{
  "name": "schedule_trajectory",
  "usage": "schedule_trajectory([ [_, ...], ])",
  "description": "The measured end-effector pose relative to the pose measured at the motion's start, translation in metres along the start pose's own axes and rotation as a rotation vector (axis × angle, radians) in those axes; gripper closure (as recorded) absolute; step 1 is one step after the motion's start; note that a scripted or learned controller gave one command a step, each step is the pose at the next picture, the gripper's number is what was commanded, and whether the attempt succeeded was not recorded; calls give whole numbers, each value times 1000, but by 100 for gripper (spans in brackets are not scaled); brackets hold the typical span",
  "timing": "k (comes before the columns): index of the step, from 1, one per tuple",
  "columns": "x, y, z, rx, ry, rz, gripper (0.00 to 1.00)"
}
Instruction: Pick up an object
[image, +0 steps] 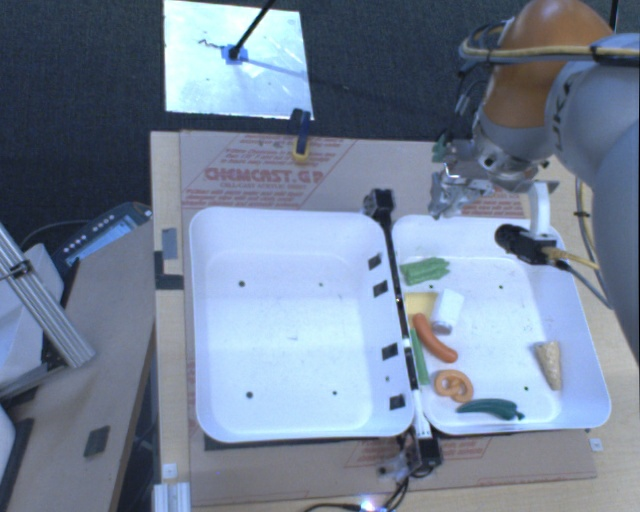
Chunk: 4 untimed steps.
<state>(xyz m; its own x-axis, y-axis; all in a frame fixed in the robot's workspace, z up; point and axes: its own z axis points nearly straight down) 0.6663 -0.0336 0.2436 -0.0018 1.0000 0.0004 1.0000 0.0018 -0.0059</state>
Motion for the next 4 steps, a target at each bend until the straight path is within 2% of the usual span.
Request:
schedule_trajectory([
  [1,43,-8,-58,-13,0,-7,100],
  [2,67,-30,4,-1,1,-5,100],
  [3,120,-22,0,-8,2,-7,100],
  [4,164,-24,-55,-13,3,-7,100],
])
